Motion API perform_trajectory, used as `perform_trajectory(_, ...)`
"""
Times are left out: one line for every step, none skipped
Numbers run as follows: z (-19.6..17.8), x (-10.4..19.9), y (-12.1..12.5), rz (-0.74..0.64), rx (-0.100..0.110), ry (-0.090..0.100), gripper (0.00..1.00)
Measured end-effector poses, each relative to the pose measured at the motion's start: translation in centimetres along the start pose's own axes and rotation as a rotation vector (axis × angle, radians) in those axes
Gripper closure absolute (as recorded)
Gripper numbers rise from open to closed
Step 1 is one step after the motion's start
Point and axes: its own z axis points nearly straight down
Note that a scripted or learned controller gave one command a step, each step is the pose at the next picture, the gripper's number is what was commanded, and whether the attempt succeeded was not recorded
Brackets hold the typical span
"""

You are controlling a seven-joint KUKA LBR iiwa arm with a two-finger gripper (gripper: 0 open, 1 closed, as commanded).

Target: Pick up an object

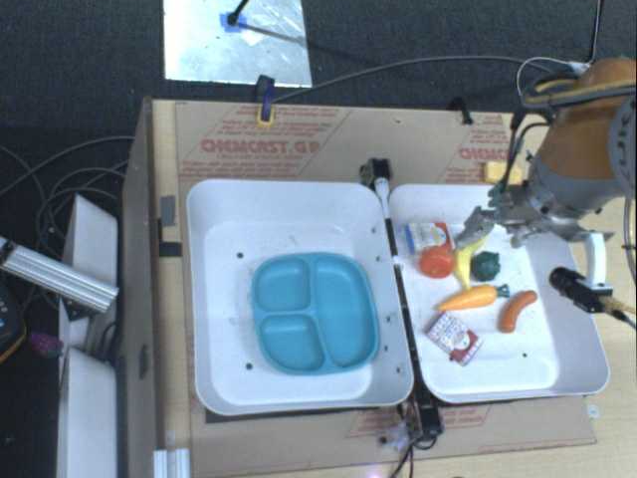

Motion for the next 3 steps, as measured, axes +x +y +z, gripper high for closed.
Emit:
perform_trajectory(10.5,-0.1,-4.3,0.002,0.000,0.000,0.00)
perform_trajectory(10.5,2.9,-8.7,0.003,0.001,0.001,0.00)
perform_trajectory(9.1,0.2,3.7,0.000,-0.002,-0.001,0.00)
